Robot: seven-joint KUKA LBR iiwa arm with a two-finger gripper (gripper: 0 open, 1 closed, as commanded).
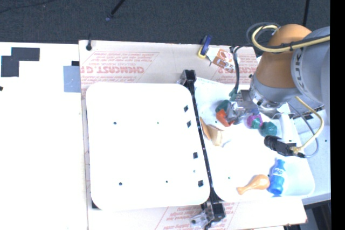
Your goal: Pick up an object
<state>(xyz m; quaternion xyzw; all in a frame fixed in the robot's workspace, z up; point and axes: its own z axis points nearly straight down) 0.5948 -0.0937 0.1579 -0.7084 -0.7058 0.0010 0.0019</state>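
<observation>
My gripper (235, 112) is low in the right bin (237, 169), near its upper middle, pressed among a cluster of small objects. An orange-red object (223, 117) with a teal piece (221, 106) above it lies right at the gripper's left side. Just to the gripper's right are a purple object (253, 120) and a teal object (268, 128). A tan wedge-shaped object (214, 135) rests lower left of the gripper, near the bin's left wall. The wrist hides whatever lies directly beneath it.
A blue bottle (276, 179) and a tan gourd-shaped toy (253, 185) lie in the right bin's lower right corner. A black cable connector (276, 144) hangs off the arm. The left bin (140, 143) sits beside it, behind a black divider (195, 132).
</observation>
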